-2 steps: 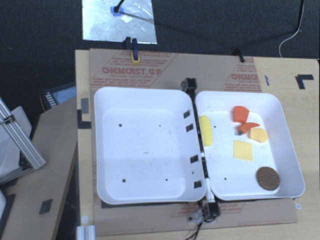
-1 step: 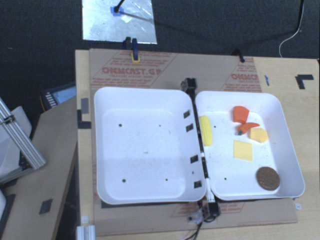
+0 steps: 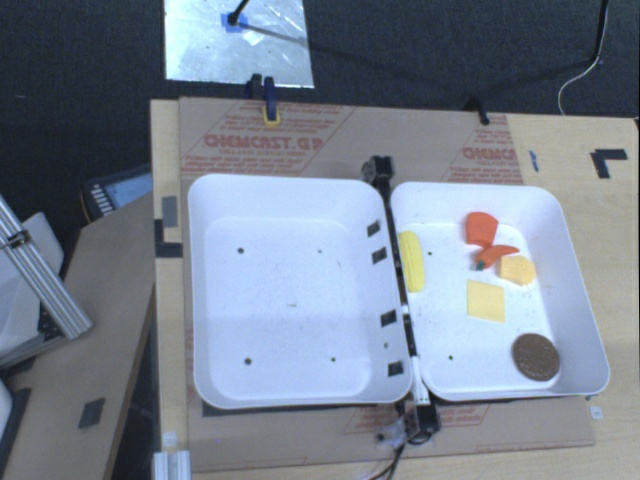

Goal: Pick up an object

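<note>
Tool state and hold impossible to tell; distances from tool likewise. Lying loose in right shallow white plastic bin (image 3: 590,353): long yellow corn-like stick (image 3: 411,260), orange wedge (image 3: 480,228), small yellow-orange block (image 3: 517,269), flat yellow square (image 3: 486,300), round brown disc (image 3: 536,356). Judged: nothing lifted yet, whole pickup left.

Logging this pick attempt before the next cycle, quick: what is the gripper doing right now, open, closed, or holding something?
Gripper: its state cannot be told from this camera view.
</note>
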`<state>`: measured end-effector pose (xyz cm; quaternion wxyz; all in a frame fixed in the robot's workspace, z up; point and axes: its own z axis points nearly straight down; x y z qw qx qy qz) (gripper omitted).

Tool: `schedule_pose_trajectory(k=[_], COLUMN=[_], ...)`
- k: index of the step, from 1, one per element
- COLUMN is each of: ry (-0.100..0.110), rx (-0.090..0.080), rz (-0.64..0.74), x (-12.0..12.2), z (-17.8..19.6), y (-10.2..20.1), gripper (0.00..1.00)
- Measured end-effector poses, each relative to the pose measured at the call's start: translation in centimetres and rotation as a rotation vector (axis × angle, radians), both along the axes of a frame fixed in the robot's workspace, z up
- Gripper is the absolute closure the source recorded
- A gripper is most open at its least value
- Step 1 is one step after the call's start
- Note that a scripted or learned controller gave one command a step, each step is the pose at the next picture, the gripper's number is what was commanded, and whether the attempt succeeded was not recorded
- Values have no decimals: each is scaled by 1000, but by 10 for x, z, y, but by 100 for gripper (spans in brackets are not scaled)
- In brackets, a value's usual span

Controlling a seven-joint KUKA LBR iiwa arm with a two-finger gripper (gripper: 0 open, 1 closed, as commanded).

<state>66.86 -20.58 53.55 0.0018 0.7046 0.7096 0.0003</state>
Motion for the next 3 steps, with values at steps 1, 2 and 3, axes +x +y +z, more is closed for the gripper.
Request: schedule_pose_trajectory(k=[1,2,3], ry=[0,0,0], rx=[0,0,0], rz=[0,0,0], x=[0,0,0], z=[0,0,0], y=[0,0,0], gripper=[100,100,100])
